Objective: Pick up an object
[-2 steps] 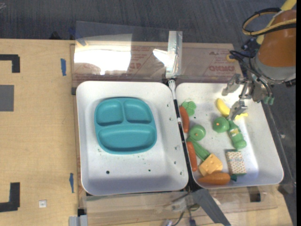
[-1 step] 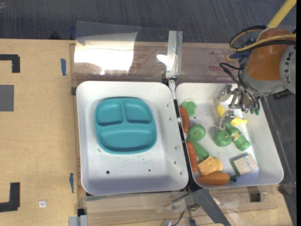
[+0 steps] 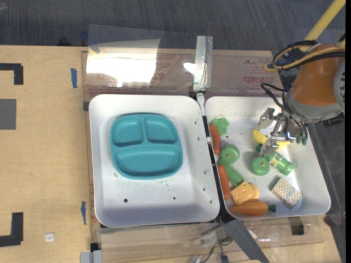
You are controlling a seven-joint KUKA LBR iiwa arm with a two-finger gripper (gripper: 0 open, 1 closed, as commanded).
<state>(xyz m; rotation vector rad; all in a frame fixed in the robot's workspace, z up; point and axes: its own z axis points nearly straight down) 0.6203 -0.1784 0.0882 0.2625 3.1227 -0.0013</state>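
Camera view: two bins (image 3: pixel 98 163), one tray (image 3: pixel 146 146)

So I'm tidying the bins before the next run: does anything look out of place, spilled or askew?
Nothing is spilled or damaged. The toys lie jumbled in the right bin; two carrots rest end to end against its left wall. The left bin holds a teal divided plate lying flat, with a few dark specks below it.
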